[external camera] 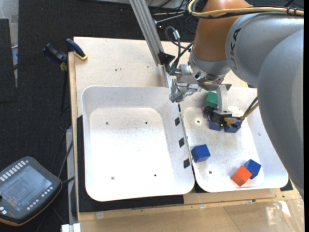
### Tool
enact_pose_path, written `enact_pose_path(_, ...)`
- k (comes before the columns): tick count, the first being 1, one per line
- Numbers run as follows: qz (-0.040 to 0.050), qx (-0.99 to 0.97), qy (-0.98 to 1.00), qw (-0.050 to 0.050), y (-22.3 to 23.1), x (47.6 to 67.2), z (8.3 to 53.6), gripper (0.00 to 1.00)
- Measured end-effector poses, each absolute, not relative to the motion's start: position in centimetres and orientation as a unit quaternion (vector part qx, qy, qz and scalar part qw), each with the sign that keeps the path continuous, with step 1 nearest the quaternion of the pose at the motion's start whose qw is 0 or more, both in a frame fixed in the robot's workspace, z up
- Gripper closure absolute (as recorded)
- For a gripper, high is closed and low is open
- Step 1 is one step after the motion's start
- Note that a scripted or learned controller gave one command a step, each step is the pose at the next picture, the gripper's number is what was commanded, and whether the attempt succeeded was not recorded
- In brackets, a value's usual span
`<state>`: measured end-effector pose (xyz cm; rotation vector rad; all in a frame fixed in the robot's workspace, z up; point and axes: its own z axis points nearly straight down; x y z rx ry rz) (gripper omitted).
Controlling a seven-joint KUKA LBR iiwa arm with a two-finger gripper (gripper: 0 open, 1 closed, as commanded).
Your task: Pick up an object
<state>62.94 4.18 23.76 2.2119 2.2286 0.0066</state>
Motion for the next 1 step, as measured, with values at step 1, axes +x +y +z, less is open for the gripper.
enact_pose_path(1,0.0022,0.705,0.710,0.001,9.00,65.37,24.61,1.00)
